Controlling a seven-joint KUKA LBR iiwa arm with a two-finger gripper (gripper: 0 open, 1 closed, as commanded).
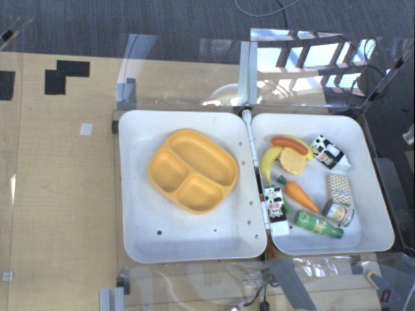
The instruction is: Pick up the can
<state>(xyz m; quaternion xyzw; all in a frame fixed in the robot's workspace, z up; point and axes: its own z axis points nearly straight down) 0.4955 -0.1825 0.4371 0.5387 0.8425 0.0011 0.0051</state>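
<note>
Bench (58,173): pale wood, with two white bins side by side on it.

Left bin (139,238): holds one yellow plate (192,170) with three compartments, lying flat near the bin's middle and turned at an angle.

Right bin (366,154): holds all the small things, crowded in its left and lower parts.

- Bottle (318,224): green, on its side along the near wall, with its cap end toward the right.
- Banana (268,162): close by the wall shared with the left bin, curved.
- Carrot (301,196): orange, lying at a slant between the banana and the bottle.
- Sausage (290,144): red, at the far end of the cluster, just above a yellow disc (293,162) that touches the banana.
- Cow carton (275,206): black and white, against the shared wall, below the banana and left of the carrot.
- Second carton (327,151): same pattern, right of the sausage, tilted.
- Box (340,189): checked print, on the right side of the cluster.
- Can (338,214): small, on its side with its round end facing up and out. It is in the right bin's near right part, just below the box and touching or nearly touching the bottle's cap end.

Pincer: state cannot be told from this view, so places are noted against the bins and neighbouring things.
</note>
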